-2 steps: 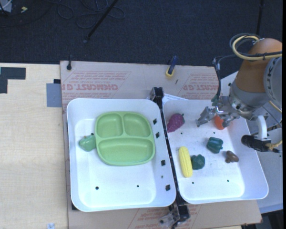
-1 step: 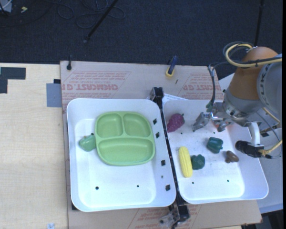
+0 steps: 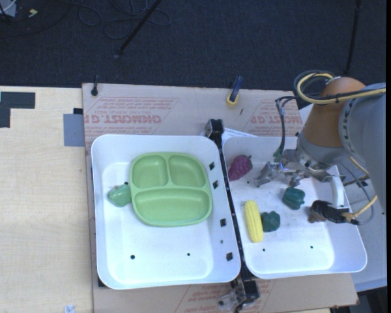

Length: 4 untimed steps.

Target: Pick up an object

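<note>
Two shallow white plastic bins sit side by side on the pale wooden bench [image 3: 32,194], on a sheet of brown cardboard [image 3: 156,113]. The left bin [image 3: 117,253] holds one light green divided plastic plate [image 3: 171,189] and one small pale green toy [image 3: 119,195] touching the plate's 9 o'clock edge. The right bin [image 3: 306,256] holds four toys: one yellow corn cob [image 3: 253,220], its long axis running 12 to 6 o'clock; one dark green lump [image 3: 270,221] just beside the cob at 3 o'clock; one teal green pepper-like piece [image 3: 293,197]; and one magenta berry-shaped piece [image 3: 240,167] towards 11 o'clock. The grey arm's pincer [image 3: 274,173] hangs over the right bin, just beside the teal piece at its 10 o'clock; whether its fingers are spread or pressed together cannot be told. Dark blue carpet [image 3: 195,38] with cables lies beyond the bench.
</note>
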### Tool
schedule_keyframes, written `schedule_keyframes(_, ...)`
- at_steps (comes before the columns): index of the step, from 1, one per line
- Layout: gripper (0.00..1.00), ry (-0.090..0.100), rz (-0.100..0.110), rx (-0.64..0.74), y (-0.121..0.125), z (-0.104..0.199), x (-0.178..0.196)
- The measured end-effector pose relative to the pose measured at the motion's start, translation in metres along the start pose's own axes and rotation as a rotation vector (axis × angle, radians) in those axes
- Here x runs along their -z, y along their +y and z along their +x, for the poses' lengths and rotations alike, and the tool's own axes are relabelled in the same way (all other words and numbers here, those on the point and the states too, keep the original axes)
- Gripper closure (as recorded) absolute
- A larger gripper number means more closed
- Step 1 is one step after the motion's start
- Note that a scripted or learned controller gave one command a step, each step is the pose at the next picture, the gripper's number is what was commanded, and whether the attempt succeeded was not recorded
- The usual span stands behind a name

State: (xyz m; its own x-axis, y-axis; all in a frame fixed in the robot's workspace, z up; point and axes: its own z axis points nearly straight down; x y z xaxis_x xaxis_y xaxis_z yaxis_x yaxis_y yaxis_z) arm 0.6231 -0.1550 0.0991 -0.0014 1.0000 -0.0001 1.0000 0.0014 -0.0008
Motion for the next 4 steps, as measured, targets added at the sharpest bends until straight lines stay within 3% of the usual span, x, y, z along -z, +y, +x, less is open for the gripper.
schedule_keyframes(1,1.00,0.002,0.004,-0.002,-0.001,0.000,-0.004)
schedule_keyframes(4,1.00,0.001,0.003,-0.001,0.007,0.004,0.096)
